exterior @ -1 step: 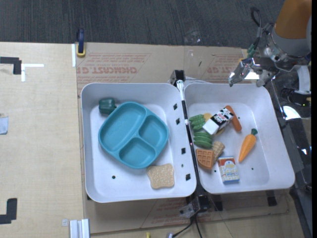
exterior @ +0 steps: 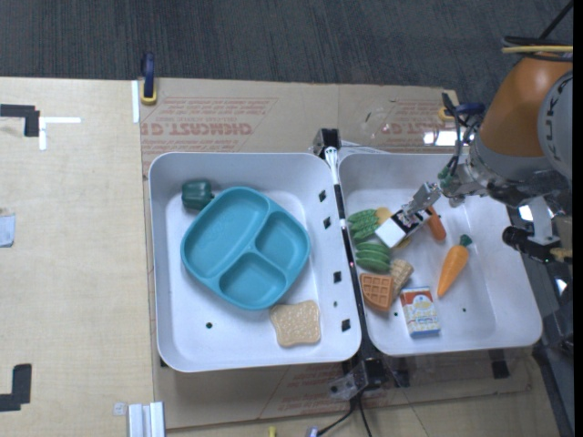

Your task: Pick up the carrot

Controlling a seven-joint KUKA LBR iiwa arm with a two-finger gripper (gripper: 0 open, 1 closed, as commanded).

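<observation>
The tool [exterior: 421, 206] hangs low over the right bin [exterior: 510, 330], at the end of the grey arm with its orange band [exterior: 528, 94] coming in from the right; whether it is open or closed cannot be told, as its tip merges with the toys beneath it. The carrot [exterior: 453, 267] lies just below and to the right of the tool, apart from it, on the bin's white floor, green top pointing up toward the arm. A smaller orange piece [exterior: 437, 226] sits right beside the tool. Directly under the tool is a white-and-black block [exterior: 393, 230]; left of it, green pea pods [exterior: 367, 223] and another green vegetable [exterior: 373, 257]. Below lie a waffle [exterior: 377, 289] and a small carton [exterior: 420, 312].

Far to the tool's left, the left bin [exterior: 173, 335] holds a blue divided plate [exterior: 244, 247], a dark green item [exterior: 196, 193] and a cracker-like piece [exterior: 296, 323]. Both bins rest on cardboard [exterior: 209, 121] over a pale wooden worktop [exterior: 68, 271]; dark carpet [exterior: 273, 21] lies beyond.
</observation>
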